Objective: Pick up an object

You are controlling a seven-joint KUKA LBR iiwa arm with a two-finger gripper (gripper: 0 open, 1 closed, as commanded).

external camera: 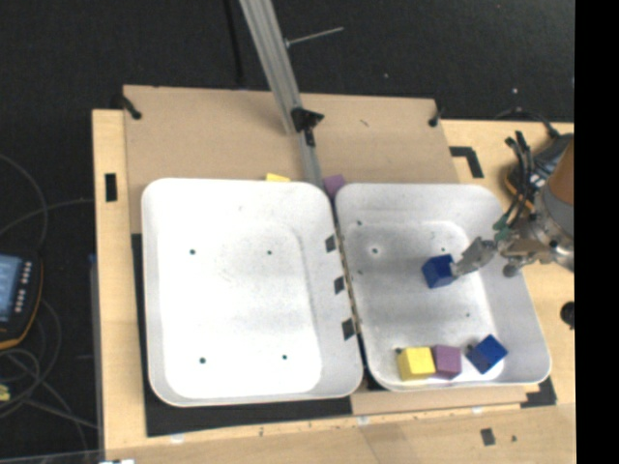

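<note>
Tool (468,259) tip touches the blue cube (438,272) in the right bin (387,211)

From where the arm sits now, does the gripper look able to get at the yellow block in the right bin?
Probably yes. The yellow block lies uncovered near the right bin's front wall, though a purple block touches its side, crowding the gripper.

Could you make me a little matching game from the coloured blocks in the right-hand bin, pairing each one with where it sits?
Things:
1. yellow block
2. purple block
3. blue block by the arm
4. blue block in the corner

Places:
A. mid-bin, beside the arm's tip
B. leftmost in the row along the near wall
C. rightmost in that row, turned at an angle
D. middle of that row, touching the yellow one

Pairs: 1-B, 2-D, 3-A, 4-C
</note>
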